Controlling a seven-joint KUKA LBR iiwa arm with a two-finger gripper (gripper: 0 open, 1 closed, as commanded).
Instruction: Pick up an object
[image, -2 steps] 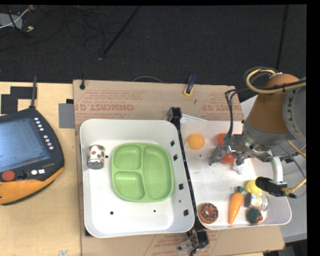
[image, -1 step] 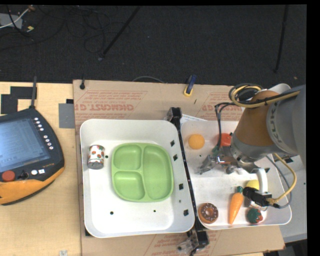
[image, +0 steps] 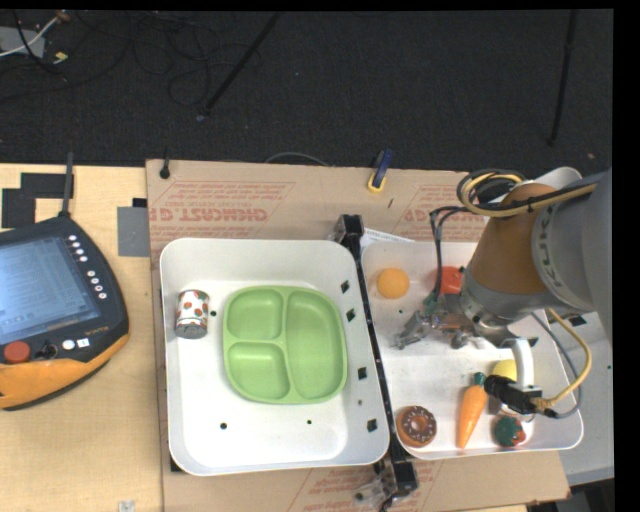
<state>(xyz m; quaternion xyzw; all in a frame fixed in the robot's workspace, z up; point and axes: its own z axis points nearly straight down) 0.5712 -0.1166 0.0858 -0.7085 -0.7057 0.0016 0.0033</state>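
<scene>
In the right bin (image: 440, 375) lie an orange ball (image: 393, 283), a red object (image: 451, 280) partly behind the arm, a chocolate doughnut (image: 416, 425), a carrot (image: 470, 414), a yellow piece (image: 504, 371) and a small red and green fruit (image: 510, 431). My gripper (image: 432, 328) hangs low over the bin's upper middle, below and right of the orange ball. Its fingers spread apart, with nothing between them.
The left bin (image: 190, 400) holds a green divided plate (image: 285, 343) and a small patterned can (image: 191, 313). A black divider (image: 365, 340) runs between the bins. A teach pendant (image: 50, 310) lies at the far left. Cables loop around the wrist (image: 490, 190).
</scene>
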